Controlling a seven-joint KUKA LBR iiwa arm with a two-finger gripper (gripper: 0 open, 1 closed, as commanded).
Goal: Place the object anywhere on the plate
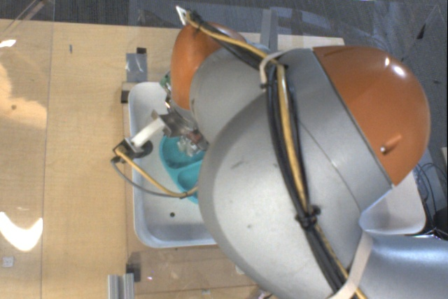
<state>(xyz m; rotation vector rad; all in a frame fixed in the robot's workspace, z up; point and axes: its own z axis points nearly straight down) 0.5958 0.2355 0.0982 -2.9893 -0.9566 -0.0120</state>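
Note:
A teal plate (176, 163) lies in the left white bin (143, 210), mostly covered by my arm. My gripper (187, 145) hangs over the plate's upper part, its metal end just showing under the wrist. The large grey arm with its orange band (192, 66) hides the fingers and whatever lies under them. No loose object shows on the visible part of the plate.
A white cylinder with a black tip (140, 140) sticks out left from the wrist, with a dark cable (140, 182) looping over the bin's left wall. The wooden bench (63, 150) stretches to the left. The arm's bulk covers the right bin.

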